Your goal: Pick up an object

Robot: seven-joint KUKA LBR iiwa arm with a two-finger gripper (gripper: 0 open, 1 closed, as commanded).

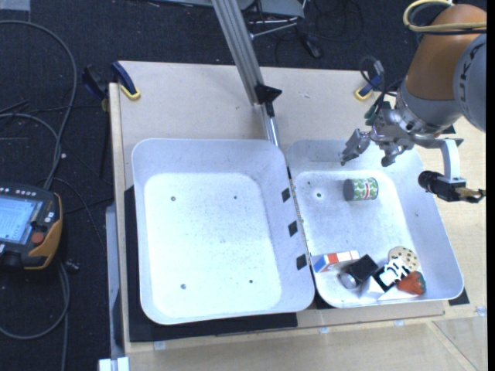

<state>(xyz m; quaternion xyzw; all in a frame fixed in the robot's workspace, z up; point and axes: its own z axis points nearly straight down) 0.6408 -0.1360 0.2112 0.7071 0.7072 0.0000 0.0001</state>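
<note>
I am looking down on two white bins, the left bin [209,238] and the right bin [433,238], which is holding one green can [361,188] lying on its side mid-bin and a small cluster of objects [375,271] at its near edge. The gripper [370,151] is hovering above the far rim, fingers spread apart and gripping nothing.

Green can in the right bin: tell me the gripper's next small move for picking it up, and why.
Probably lower the gripper toward the near side, over the green can. The fingers look spread and hold nothing, the can lies alone just below them, and the other items crowd the right bin's near corner.
</note>
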